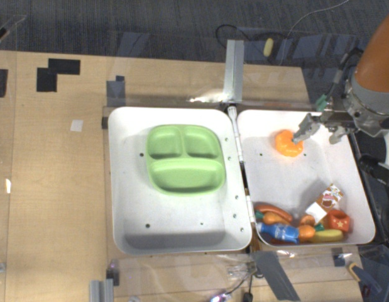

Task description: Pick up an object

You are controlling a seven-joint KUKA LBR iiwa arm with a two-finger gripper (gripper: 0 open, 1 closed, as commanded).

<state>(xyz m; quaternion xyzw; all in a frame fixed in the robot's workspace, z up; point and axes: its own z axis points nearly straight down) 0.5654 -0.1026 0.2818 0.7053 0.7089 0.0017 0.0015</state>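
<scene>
An orange, roundish toy [286, 143] lies in the far part of the right bin [345, 187]. My gripper [320, 133] hangs over that bin's far right corner, just right of the orange toy. It is open, with the left fingertip [303, 133] at the toy's right edge and nothing between the fingers. A pile of toy foods lies along the bin's front wall: an orange-red piece [274, 212], a blue bottle [283, 233], a yellow piece [328, 234], a red tomato [338, 221] and a white packet [330, 197].
A green divided plate [185, 158] sits in the left bin [128, 187]. A metal post [234, 68] stands behind the wall between the bins. The arm's orange band [378, 58] is at the right edge.
</scene>
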